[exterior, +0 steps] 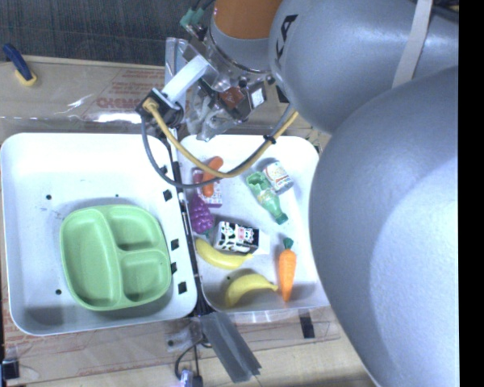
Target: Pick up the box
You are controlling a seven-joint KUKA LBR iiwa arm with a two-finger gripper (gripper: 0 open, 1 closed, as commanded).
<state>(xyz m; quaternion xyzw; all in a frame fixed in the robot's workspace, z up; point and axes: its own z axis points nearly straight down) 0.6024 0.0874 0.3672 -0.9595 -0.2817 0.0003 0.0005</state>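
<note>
Bright, even light; soft focus.

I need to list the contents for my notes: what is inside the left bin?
Inside the left bin lies one green divided tray, its three compartments holding nothing visible. What lies under the tray is covered, so I cannot tell.

Grey arm (371,135) reaching leftward, tool (214,111) pointed down.

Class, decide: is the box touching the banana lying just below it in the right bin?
Touching. The camera view shows the box overlapping the upper banana, with no white bin floor between them.
</note>
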